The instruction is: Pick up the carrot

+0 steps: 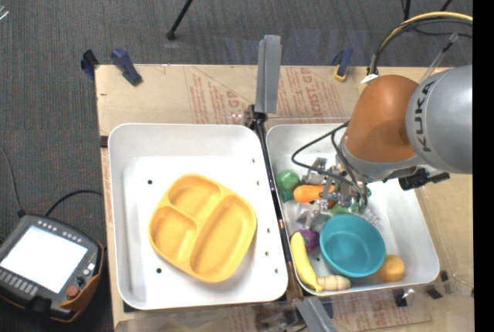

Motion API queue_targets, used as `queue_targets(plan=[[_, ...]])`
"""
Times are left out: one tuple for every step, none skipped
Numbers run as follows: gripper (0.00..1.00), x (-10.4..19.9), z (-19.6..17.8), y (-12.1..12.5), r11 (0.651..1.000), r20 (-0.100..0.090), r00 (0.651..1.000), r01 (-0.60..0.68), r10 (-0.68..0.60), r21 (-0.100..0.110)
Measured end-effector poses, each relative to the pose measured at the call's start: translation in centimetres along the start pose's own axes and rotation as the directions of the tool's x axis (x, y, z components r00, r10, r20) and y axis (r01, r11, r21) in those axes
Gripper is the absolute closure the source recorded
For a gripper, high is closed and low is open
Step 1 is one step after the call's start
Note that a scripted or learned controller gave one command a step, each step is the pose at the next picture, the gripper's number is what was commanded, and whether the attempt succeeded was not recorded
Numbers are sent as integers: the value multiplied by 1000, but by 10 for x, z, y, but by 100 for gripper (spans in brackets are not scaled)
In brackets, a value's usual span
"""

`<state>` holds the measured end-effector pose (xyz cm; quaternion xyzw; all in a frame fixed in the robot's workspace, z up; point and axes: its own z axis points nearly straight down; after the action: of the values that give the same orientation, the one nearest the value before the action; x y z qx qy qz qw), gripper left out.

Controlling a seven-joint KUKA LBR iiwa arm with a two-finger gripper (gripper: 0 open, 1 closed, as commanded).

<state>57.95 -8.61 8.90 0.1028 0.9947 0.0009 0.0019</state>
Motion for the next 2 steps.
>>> queue_targets(plan=[[0, -5, 1, 7, 885, 0, 885, -466, 466, 2], [0, -12, -28, -10, 951, -1, 951, -308, 308, 2]])
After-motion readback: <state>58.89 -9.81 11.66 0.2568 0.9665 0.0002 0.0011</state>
